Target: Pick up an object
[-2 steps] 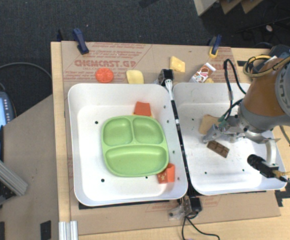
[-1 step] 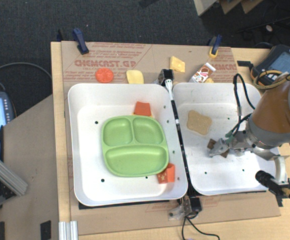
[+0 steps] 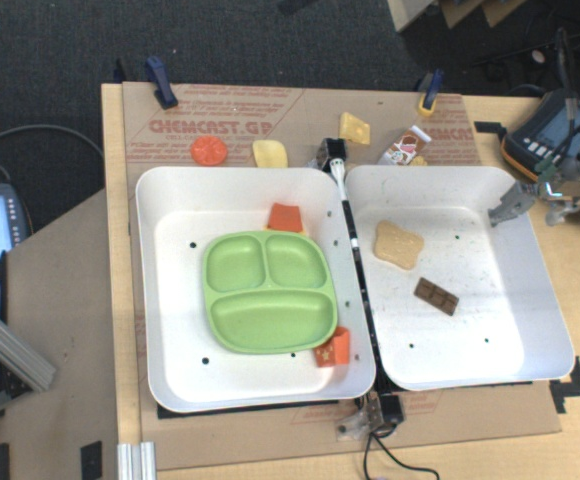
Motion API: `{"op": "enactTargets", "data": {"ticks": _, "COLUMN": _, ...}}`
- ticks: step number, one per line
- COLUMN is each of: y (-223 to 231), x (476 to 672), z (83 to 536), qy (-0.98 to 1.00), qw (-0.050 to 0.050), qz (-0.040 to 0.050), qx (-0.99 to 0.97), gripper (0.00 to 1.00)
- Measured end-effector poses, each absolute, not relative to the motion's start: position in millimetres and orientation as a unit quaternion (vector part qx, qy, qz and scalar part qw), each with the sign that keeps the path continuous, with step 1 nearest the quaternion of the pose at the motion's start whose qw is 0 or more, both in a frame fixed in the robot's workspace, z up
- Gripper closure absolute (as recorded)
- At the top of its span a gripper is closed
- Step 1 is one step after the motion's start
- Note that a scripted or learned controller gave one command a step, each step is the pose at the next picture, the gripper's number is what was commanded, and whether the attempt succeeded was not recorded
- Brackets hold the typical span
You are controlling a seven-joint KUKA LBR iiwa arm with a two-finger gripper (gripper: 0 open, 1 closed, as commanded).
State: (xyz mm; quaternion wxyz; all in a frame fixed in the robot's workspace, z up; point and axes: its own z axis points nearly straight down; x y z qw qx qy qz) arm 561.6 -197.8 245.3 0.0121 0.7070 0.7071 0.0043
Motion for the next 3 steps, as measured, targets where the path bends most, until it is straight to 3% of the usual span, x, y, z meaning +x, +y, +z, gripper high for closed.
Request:
{"op": "enactTargets", "data": {"ticks": 1, "y": -136.2, "x": 504.6, "z": 162.7, "qy": 0.708, "qw": -0.006, "qz": -0.0018, "qx": 0.706, "gripper": 0.0}}
{"op": "enactTargets", "data": {"ticks": 2, "y": -138.4, "x": 534.0, "z": 80.0, "qy": 0.708, "qw": -0.001, "qz": -0.0007, "qx": 0.707, "gripper": 0.0}}
{"op": "enactTargets", "data": {"ticks": 3, "y": -139.2, "x": 534.4, "z": 95.0, "qy": 0.707, "qw": 0.001, "qz": 0.0005, "qx": 0.707, "gripper": 1.0}}
